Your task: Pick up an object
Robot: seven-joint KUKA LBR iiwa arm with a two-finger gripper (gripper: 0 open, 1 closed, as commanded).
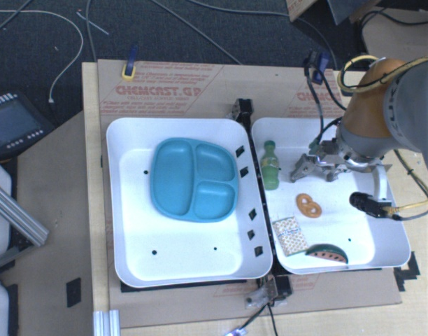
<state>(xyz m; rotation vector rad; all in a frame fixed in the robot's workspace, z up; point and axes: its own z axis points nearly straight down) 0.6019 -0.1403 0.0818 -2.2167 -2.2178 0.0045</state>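
Over the right bin (382, 254), the grey arm (403, 110) with its orange band reaches in from the right, and its gripper (316, 168) hangs above the upper middle of that bin; from this slanted overhead angle the metal parts at its tip are too small and cluttered to tell whether it is released or clenched, and nothing can be seen caught in it. Just to the left of the gripper, a green bottle (270, 165) lies close to the bin's left wall, its cap pointing toward the far edge. Below the gripper and apart from it, a small brown pretzel (309, 206) rests on the white floor of the bin. Nearer the front edge, a checked packet (289, 235) lies beside the left wall, and just to its right a watermelon slice (326, 253) sits against the front rim, its green rind and red flesh showing. A black cylindrical part with a yellow cable (370, 205) hangs off the arm over the right side of the bin. Across the divider, the left bin (130, 208) holds a blue divided plate (194, 179) with three compartments, set toward the bin's upper middle. Both bins sit on a brown board (172, 82) printed with red lettering, and loose cables (60, 26) trail over the dark floor behind it.
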